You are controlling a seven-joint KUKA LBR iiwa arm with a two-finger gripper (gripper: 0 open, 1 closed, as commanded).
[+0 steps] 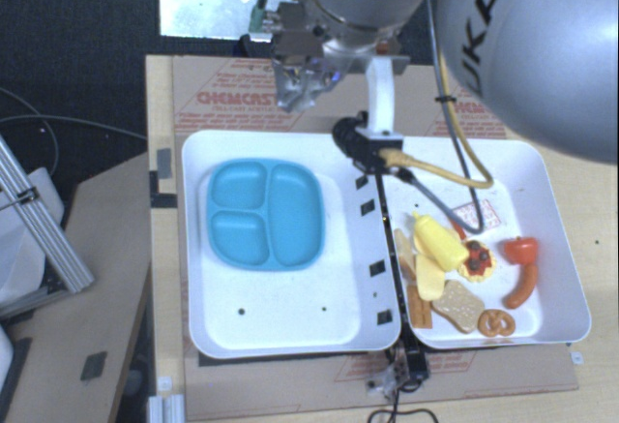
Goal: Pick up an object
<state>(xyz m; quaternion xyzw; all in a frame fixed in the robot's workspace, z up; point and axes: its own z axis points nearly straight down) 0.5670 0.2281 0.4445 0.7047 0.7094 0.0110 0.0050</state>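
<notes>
My gripper (302, 90) hangs above the bench just behind the back rim of the left bin (193, 218), and I see nothing in it. A blue divided plate (266, 215) lies in that bin. The right bin (551, 218) holds a cluster of toy foods toward its front: a yellow banana-like piece (437, 242), a red pepper (519, 250), a sausage (519, 291), a pretzel (496, 322), a toast slice (458, 305) and a small red-topped piece (476, 261). The gripper is well away from all of them, up and to the left.
The big grey arm body (522, 34) covers the upper right of the view. A black fitting (356, 140) and a yellowish hose (435, 177) hang over the bins' shared wall and the right bin's back. A white label (474, 214) lies in the right bin.
</notes>
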